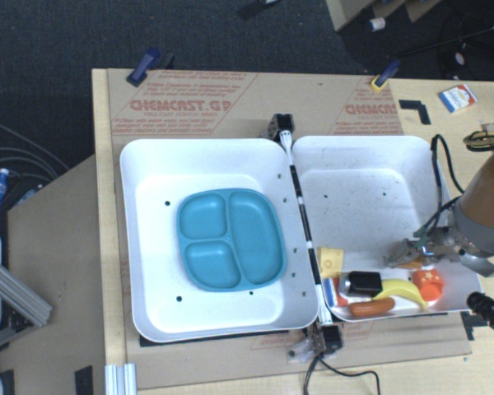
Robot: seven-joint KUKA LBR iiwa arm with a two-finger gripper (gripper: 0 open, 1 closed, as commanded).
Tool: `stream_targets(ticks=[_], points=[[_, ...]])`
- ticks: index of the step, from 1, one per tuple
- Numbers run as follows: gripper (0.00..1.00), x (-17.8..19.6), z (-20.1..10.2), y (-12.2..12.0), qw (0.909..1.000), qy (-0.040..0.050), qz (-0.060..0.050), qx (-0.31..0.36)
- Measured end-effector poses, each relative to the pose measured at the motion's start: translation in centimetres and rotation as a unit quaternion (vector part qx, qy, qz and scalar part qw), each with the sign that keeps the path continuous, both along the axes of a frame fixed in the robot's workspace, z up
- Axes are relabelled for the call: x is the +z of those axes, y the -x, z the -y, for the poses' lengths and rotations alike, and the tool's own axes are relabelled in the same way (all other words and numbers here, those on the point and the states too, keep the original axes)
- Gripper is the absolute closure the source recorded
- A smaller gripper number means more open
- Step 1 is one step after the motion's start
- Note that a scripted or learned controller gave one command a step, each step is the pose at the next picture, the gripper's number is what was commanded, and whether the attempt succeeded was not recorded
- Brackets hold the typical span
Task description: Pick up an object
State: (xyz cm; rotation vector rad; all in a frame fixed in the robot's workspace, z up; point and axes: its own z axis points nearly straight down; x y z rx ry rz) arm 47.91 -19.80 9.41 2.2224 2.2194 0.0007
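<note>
A blue divided plate (230, 239) lies flat in the middle of the left bin (140, 220). In the right bin (354, 179), the small things crowd its near edge: a yellow cheese wedge (332, 261) by the near left corner, a black block (365, 283) just beside it, a sausage (372, 307) right at the near rim, a banana (400, 290) touching the black block, and an orange piece (429, 284) toward the near right corner. The arm (484, 208) reaches in over the right bin's right edge, and the gripper (413, 254) sits low just above the banana and orange piece. Whether it is open or closed cannot be told here. Nothing is seen held in it.
</note>
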Motion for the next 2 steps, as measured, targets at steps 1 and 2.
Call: stream_targets(ticks=[1, 2], points=[[1.0, 11.7, -7.5, -0.1, 1.0, -0.0004, 0.0, 0.002], [1.0, 12.7, -15.0, 0.0, 1.0, -0.0007, -0.001, 0.001]])
